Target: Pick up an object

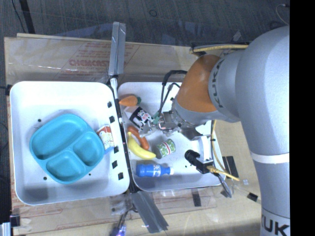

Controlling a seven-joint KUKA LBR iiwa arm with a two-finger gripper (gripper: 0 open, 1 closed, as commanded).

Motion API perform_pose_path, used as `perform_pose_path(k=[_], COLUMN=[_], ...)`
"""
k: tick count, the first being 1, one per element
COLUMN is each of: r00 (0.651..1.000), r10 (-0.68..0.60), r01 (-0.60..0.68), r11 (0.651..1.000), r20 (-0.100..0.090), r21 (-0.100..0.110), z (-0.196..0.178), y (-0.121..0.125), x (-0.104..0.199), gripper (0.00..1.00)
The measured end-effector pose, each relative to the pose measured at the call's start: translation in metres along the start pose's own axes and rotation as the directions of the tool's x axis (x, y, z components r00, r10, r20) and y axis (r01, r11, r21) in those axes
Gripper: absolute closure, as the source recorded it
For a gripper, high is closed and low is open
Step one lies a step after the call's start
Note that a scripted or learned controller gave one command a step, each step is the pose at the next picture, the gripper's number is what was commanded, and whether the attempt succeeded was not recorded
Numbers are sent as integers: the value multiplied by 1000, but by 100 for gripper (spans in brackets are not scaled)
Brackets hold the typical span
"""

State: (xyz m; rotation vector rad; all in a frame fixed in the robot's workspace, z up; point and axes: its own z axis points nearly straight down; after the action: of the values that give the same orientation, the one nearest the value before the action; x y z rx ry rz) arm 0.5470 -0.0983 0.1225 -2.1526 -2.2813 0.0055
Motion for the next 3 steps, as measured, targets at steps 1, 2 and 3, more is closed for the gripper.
perform_pose_path(k=[1, 2, 3], r00=[994, 972, 971], r10=[-113, -236, -240], r01=[113, 236, 240], r11=[994, 972, 971], r20=[0, 1, 1], r21=[-3, -4, -2], z=[32, 31, 21], y=[-50, 8, 8], x=[-8, 1, 1], gripper=[0, 0, 100])
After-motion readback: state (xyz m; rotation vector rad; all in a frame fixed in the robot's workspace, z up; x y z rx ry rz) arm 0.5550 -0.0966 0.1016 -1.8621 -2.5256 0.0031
